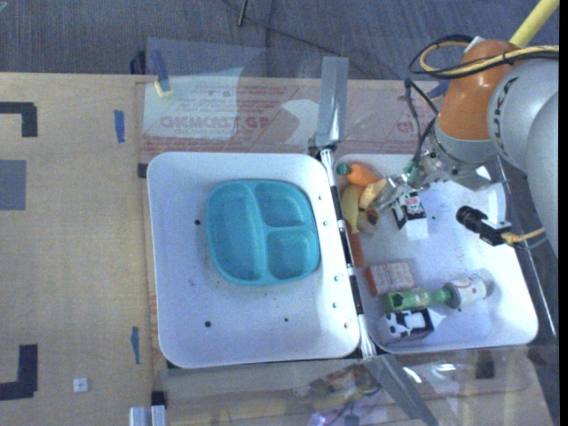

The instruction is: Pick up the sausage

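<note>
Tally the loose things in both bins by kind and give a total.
Divided blue plate: 1
Banana: 1
Orange food piece: 1
Sausage: 1
Flat packet: 1
Bottle: 1
Black-and-white piece: 1
Total: 7

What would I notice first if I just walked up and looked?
First, the big turquoise divided plastic plate lying in the middle of the left white bin. Then the grey robot arm with its orange band reaching in from the right, its end effector down among the toy food in the right white bin.
</note>
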Controlling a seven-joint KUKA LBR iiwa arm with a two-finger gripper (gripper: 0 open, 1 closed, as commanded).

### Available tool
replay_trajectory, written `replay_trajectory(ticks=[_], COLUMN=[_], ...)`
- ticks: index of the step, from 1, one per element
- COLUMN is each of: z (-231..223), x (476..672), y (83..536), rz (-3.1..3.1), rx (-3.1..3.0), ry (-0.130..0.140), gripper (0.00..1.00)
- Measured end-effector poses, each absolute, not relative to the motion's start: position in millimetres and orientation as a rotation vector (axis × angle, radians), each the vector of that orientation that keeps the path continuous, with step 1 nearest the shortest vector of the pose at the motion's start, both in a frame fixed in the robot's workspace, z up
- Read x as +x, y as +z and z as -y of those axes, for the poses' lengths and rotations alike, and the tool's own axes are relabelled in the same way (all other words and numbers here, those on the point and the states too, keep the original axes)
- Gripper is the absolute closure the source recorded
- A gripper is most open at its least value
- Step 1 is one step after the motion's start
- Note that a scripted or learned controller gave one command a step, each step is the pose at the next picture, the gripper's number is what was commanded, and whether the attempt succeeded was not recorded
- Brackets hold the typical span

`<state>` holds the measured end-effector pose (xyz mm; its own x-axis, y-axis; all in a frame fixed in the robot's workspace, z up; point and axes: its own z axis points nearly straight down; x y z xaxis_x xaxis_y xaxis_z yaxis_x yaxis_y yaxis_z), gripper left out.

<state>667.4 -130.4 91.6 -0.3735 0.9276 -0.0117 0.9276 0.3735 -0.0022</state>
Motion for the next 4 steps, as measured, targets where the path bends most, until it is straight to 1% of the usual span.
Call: replay_trajectory(ticks=[1, 2, 3, 4], z=[144, 145, 193, 179], x=[635.9, 663.0, 665.7, 663.1], y=[90, 88, 88, 87], rz=[-2.475, -2.046, -1.570, -1.182], rx=[1.924, 2.387, 2.735, 2.923], ry=[0.004, -0.015, -0.014, -0.031], gripper=[0.00, 0.00, 0.00, 0.00])
